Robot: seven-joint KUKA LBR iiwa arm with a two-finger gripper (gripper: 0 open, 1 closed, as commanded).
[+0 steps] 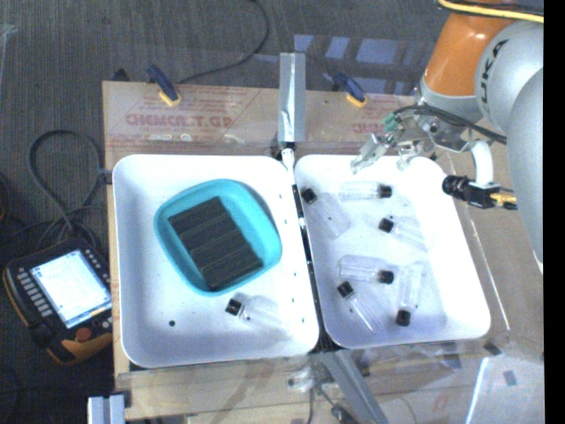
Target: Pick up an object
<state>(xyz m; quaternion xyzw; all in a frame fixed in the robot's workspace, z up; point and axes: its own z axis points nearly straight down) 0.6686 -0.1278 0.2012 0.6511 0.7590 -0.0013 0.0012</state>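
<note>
Several clear plastic vials with black caps lie in the right bin (459,263): one near the back (362,190), one by the left wall (325,212), one mid-bin (404,231), and others toward the front (362,268) (410,288). One more vial (250,310) lies in the left bin (132,237). My gripper (387,153) hangs over the right bin's back edge, above the rear vial, with its fingers spread open and nothing between them.
A teal dish (173,215) holding a black ridged slab (214,239) sits in the middle of the left bin. A metal post (290,104) stands behind the divide between the bins. Cables and a small black part (468,186) hang from the arm at the right.
</note>
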